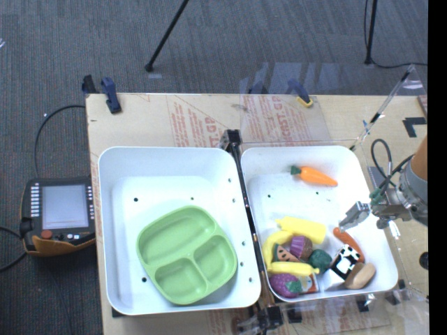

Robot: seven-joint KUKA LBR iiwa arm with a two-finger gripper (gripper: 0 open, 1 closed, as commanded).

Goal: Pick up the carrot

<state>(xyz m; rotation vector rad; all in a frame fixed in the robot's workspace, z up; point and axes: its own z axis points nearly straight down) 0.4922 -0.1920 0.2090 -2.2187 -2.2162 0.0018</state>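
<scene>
The carrot (316,176), orange with a green top, lies flat in the far part of the right bin (279,160), its green end pointing left. My gripper (370,220) hovers over the right bin's right rim, well to the right of the carrot and nearer the camera. Its fingers (353,216) stand open with nothing between them. One fingertip hangs just above a red sausage (347,239).
Toy food is piled in the right bin's near corner: a yellow piece (302,227), purple pieces (286,283), a green one (321,259), a black-and-white block (344,262) and a tan one (360,276). The left bin (140,166) holds a green divided plate (186,254). A control pendant (59,211) lies left of the bench.
</scene>
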